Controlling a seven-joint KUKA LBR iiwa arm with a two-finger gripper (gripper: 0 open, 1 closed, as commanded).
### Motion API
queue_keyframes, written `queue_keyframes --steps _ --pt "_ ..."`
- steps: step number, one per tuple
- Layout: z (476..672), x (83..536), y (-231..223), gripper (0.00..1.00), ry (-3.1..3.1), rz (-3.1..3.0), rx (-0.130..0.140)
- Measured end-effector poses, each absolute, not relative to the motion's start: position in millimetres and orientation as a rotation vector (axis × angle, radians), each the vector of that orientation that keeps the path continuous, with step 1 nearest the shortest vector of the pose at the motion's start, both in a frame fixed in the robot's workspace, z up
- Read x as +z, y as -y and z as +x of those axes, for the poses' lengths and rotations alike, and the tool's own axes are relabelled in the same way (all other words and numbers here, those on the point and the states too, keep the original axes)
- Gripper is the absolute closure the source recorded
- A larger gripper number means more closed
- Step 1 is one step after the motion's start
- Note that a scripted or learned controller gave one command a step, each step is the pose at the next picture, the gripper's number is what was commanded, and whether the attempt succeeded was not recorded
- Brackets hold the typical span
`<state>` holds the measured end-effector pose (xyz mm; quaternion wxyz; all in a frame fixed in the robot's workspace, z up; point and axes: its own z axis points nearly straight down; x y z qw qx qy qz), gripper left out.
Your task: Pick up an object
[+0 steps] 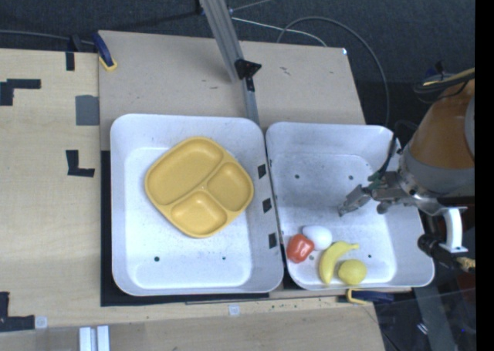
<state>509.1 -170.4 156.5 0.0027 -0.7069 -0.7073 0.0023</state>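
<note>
In the right bin (309,149), near its front edge, lie a red tomato-like object (299,248), a white egg-like object (317,235), a yellow banana (333,258) and a yellow round fruit (352,271), all close together. My gripper (353,201) hangs over the middle-right of this bin, up and to the right of the group and apart from it. I see nothing between its fingers. The arm reaches in from the right.
The left bin (127,187) holds a yellow divided plate (199,186). A grey metal bar (220,18) slants down from the top to the gap between the bins. Cables run behind the right bin.
</note>
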Motion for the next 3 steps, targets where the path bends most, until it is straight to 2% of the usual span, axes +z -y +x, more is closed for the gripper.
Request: queue_keyframes --steps 1,2,3 --pt "497.8 102 174 0.00 2.217 -2.216 0.007" --pt "497.8 89 174 0.00 2.222 -2.220 0.002" --pt "497.6 99 173 1.00 2.222 -2.218 0.002"
